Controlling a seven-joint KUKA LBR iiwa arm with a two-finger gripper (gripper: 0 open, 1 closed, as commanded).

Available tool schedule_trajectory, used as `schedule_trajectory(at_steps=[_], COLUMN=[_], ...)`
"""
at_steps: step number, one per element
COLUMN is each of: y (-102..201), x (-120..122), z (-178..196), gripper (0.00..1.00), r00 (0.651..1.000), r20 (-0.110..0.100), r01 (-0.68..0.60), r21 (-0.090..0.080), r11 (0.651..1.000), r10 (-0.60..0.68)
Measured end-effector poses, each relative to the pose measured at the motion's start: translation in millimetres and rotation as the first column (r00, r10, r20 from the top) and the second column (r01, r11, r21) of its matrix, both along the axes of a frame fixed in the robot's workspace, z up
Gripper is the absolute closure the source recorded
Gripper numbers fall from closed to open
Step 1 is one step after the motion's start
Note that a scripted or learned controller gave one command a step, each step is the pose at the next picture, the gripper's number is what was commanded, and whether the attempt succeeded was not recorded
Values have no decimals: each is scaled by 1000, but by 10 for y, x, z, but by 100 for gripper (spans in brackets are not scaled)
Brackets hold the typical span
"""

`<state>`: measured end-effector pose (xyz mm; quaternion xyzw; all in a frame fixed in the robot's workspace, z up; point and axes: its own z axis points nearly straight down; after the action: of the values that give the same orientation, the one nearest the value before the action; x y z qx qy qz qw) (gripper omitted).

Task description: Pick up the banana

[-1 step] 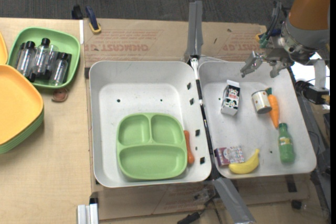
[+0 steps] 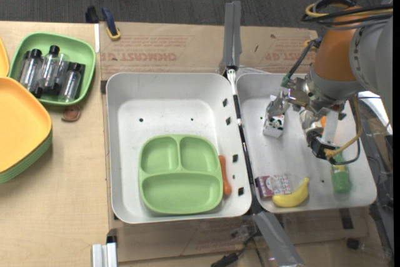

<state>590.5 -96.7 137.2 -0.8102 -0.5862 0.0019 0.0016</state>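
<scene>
The yellow banana [image 2: 292,195] lies curved at the front edge of the right bin [image 2: 253,134], with its tip pointing up to the right. My gripper [image 2: 274,118] hangs over the back left part of that bin, well behind the banana and apart from it. A small white and grey piece sits right at the gripper's tip. The grey arm with its orange band [image 2: 336,59] reaches in from the right.
A pink-and-white packet [image 2: 274,184] lies just left of the banana, and a green object [image 2: 340,181] lies to its right. The left bin [image 2: 125,109] holds a green divided plate [image 2: 181,172] with an orange carrot [image 2: 224,174] beside it. Bottles in a green tray [image 2: 85,50] and stacked orange plates [image 2: 19,131] sit far left.
</scene>
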Motion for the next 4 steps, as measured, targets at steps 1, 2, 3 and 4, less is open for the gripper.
schedule_trajectory(at_steps=[1, 2, 3, 4], y=[222, 169, 160, 770], x=[-190, 15, 12, 682], z=[534, 527, 605, 625], gripper=[0, 0, 100, 100], r00=[1000, 1000, 1000, 972], r20=[2, 1, -2, 3], r01=[-1, 26, 25, -235], r21=[-1, -2, -3, -2], r11=[1000, 1000, 1000, 972], r10=[1, -26, -25, 235])
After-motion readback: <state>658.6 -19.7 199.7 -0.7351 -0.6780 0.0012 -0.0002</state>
